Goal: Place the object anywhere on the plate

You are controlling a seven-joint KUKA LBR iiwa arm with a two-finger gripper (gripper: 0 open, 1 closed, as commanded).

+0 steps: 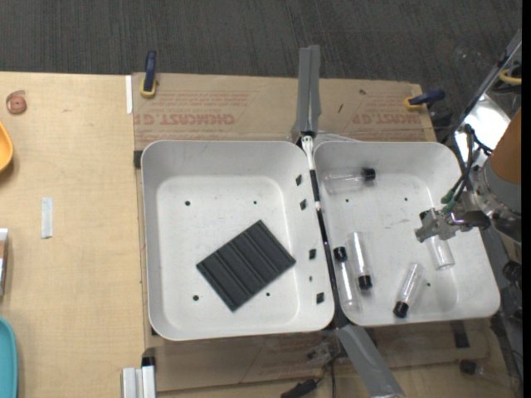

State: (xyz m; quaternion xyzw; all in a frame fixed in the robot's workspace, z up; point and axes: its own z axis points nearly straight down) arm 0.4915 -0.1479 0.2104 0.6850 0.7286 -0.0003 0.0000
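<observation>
Gripper (437,232), finger state unclear, hovers over the right bin's (477,305) vials (358,260): light, slick, round; grasp mid-body.

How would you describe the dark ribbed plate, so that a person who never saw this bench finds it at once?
Look at the left white bin of the two on the bench. On its floor, toward the near right corner, lies the dark ribbed plate, turned at a slant. It is flat, nearly black and rectangular with raised ridges, whereas the clear tubes with black caps lie in the right white bin.
</observation>
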